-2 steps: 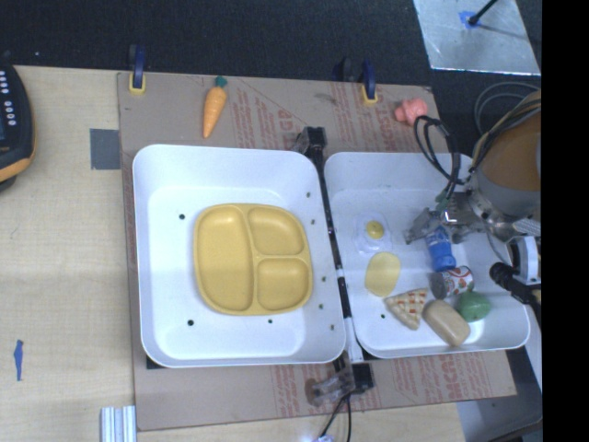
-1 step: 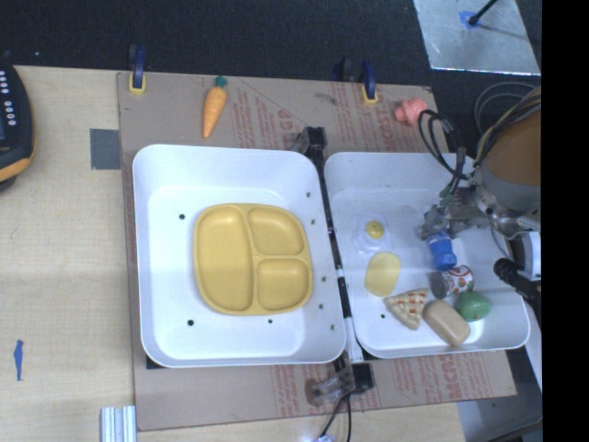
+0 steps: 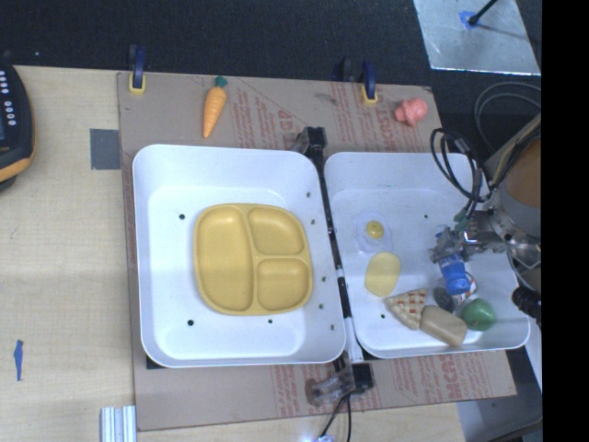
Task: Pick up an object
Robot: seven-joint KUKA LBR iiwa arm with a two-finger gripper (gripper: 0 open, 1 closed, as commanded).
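Overhead view of two white bins on the bench. The gripper [image 3: 457, 243] hangs low over the right side of the right bin [image 3: 405, 173], just above a small blue object [image 3: 455, 276]; whether anything lies between its parts cannot be told. The candidate objects crowd the right bin's near right corner: a green ball [image 3: 479, 315], a tan block [image 3: 443, 325] and a wedge-shaped piece [image 3: 406, 306], touching or nearly so, with a pale yellow oval [image 3: 383, 273] and a small yellow round piece [image 3: 374, 230] lying apart toward the bin's middle. A good pick would likely descend straight onto one item, since the cluster offers little side clearance and the bin's right wall is close. The far half of this bin offers free room. The left bin [image 3: 156, 247] carries a yellow divided tray [image 3: 251, 258].
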